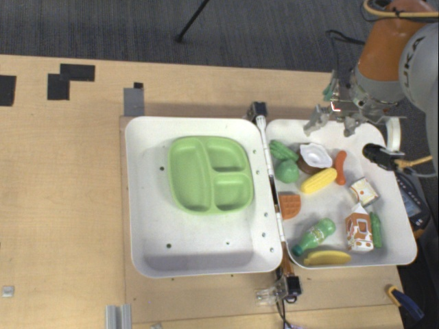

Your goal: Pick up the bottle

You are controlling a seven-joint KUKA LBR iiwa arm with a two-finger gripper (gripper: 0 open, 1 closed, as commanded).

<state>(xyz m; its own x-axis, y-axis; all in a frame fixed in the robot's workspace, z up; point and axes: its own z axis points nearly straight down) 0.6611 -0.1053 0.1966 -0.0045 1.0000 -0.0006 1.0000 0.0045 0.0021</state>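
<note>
The bottle (316, 234) is green with a pale label. It lies on its side near the front of the right bin (405, 249), just above a yellow banana (327, 257). My gripper (335, 123) hangs over the far edge of that bin, well behind the bottle. Its fingers are open and there is nothing between them. The white shell-shaped piece (315, 155) lies just in front of the gripper.
The right bin also holds a corn cob (319, 180), an orange carrot (339, 164), green vegetables (285, 163), a brown slice (289, 205), a small box (363, 192) and a carton (358, 230). In the left bin (147, 252) sits a green divided plate (209, 173).
</note>
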